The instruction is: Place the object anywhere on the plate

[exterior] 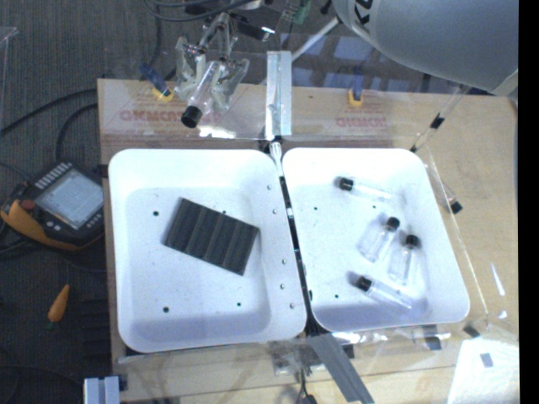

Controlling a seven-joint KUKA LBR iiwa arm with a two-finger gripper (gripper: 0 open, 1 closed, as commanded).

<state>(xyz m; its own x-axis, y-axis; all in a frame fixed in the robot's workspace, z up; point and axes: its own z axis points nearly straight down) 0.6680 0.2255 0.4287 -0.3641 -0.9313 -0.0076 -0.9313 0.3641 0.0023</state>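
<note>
Seen from the one camera above the bench: gripper (208, 87) high in the upper left of the frame, over the brown back edge of the bench (337, 116), just beyond the top rim of the left bin (135, 314). Closed narrowly on a clear vial (195, 109), gripped along its body between the two fingers, tilted, black cap down and to the left (cap clear of the fingertips). Lower in the frame, flat on the floor of the left bin, the plate (210, 236): dark, ribbed, rectangular, turned a little askew, well apart from the held vial. In the right bin (337, 314), four more vials (376, 238) with black caps, lying loose: one near the top, two side by side at middle right, one near the bottom. At top right, the grey arm (438, 15). At far left, beside the bench, a handheld control (63, 202).
</note>
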